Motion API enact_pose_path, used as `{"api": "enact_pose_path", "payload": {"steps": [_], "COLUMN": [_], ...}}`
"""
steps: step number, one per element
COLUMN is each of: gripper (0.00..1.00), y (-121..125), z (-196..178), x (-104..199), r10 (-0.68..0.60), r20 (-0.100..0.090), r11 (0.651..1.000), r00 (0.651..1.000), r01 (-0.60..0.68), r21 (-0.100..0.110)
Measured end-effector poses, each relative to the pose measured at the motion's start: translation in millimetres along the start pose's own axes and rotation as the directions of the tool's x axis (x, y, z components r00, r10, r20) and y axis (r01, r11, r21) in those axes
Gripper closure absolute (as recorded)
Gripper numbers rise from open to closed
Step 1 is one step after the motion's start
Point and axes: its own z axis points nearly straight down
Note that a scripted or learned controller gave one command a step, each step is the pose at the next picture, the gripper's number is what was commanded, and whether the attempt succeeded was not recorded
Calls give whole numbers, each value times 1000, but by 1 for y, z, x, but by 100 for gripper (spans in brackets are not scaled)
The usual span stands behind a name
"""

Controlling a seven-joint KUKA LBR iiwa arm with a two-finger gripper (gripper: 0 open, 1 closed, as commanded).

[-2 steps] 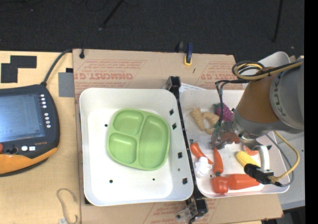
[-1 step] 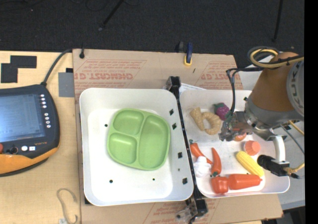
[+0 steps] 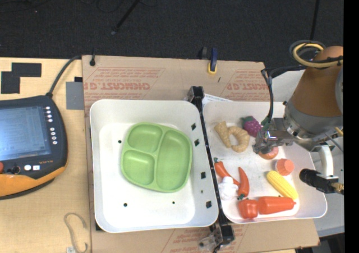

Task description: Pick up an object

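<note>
the green divided plate [image 3: 157, 156] sits alone in the left bin [image 3: 106, 117]; the right bin [image 3: 320, 207] holds the toy food, corn [image 3: 281, 184] and carrot [image 3: 275, 205] included. the gripper [image 3: 268, 146] reaches low over a red piece [image 3: 269, 154] there, likely its target; its grip state i cannot tell.

Fixed above the bench, looking down at a slant on two white bins set side by side, left bin [image 3: 106, 190] mid-frame and right bin [image 3: 314, 207] toward the lower right. Far enough back to take in both bins whole, brown cardboard [image 3: 146, 81] behind them, a handheld screen [image 3: 28, 139] at the left edge and dark floor [image 3: 168, 10] across the top. Arm [image 3: 317, 100] entering from the right edge of the frame.
</note>
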Motion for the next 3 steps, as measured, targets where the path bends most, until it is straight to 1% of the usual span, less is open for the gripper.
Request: {"api": "enact_pose_path", "payload": {"steps": [1, 2, 3], "gripper": [100, 100, 100], "y": [0, 14, 40], "z": [-23, -28, -19], "x": [-1, 47, 85], "r10": [0, -4, -3], "r20": [0, -2, -1], "r11": [1000, 1000, 1000], "r00": [1000, 1000, 1000], "r01": [0, 4, 3], "r21": [1, 3, 3]}}
